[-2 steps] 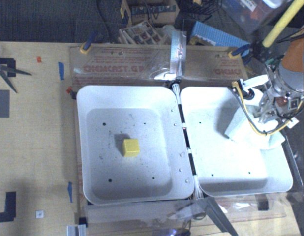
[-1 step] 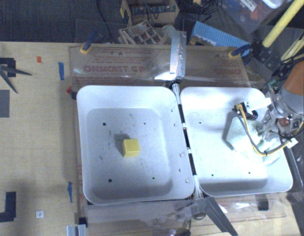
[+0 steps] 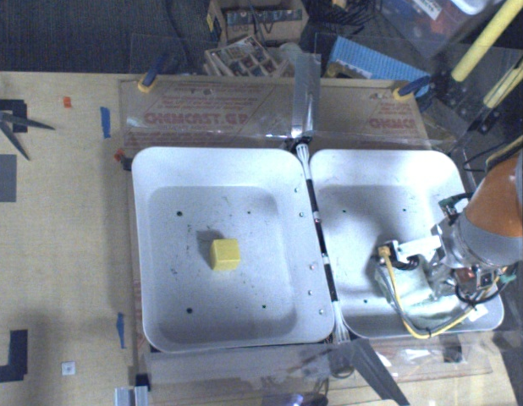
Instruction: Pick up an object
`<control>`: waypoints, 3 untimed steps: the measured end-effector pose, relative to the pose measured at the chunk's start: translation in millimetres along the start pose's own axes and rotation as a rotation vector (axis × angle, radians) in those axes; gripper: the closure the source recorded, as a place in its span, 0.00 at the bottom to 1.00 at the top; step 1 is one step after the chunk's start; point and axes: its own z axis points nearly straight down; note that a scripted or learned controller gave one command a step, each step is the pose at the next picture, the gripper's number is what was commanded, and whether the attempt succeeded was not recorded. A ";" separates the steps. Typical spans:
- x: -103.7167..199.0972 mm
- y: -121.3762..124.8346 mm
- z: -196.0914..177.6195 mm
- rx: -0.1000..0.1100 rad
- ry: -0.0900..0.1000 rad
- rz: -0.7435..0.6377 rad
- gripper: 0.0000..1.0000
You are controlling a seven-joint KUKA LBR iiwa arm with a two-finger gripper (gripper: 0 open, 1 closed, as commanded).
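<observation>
Camera view: gripper [image 3: 421, 284] lower right in right bin [image 3: 371, 172], grip state unreadable; yellow cube [image 3: 226, 254] sits centre-left, so it'll likely grab air.

One yellow block [image 3: 226, 254] is the single small object counted. There are two shallow white bins: the left bin [image 3: 151, 227], which holds the block, and the right bin [image 3: 363, 184], just to the block's right. One grey robot arm [image 3: 490, 222] with one orange band stands far to the block's right. Behind the block lie two clear plastic sheets with red lettering, the left sheet [image 3: 202, 117] and the right sheet [image 3: 371, 121]. Two clamps sit further behind the block, the left clamp [image 3: 148, 79] and the right clamp [image 3: 411, 87]. Left of the block, the bench carries two blue tape strips, the upper strip [image 3: 105, 122] and the lower strip [image 3: 120, 329], and one small orange mark [image 3: 67, 101].
</observation>
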 end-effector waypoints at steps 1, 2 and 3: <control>60.4 25.4 -134.4 0.004 -0.012 -0.005 1.00; 60.4 25.4 -134.6 0.004 -0.011 -0.005 0.00; 60.4 25.4 -134.6 0.004 -0.011 -0.005 0.00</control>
